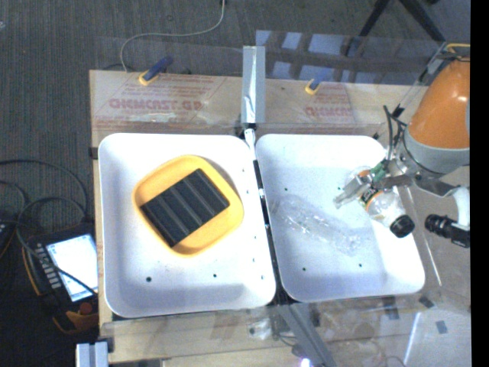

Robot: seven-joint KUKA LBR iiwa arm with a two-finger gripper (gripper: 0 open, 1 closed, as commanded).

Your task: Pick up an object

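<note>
Tool (359, 192) over right bin (306, 274) — perhaps above clear wrap (321, 224).

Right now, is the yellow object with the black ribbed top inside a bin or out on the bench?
Inside: the yellow object lies flat on the left bin floor, within its raised rim.

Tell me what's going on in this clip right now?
A grey arm with an orange band reaches in from the right, its claw low over the right bin. A crumpled clear plastic item lies on that bin's floor beside the claw, not between its fingers. A yellow object with a dark ridged top sits untouched in the left bin. Nothing is visibly picked up yet.
</note>
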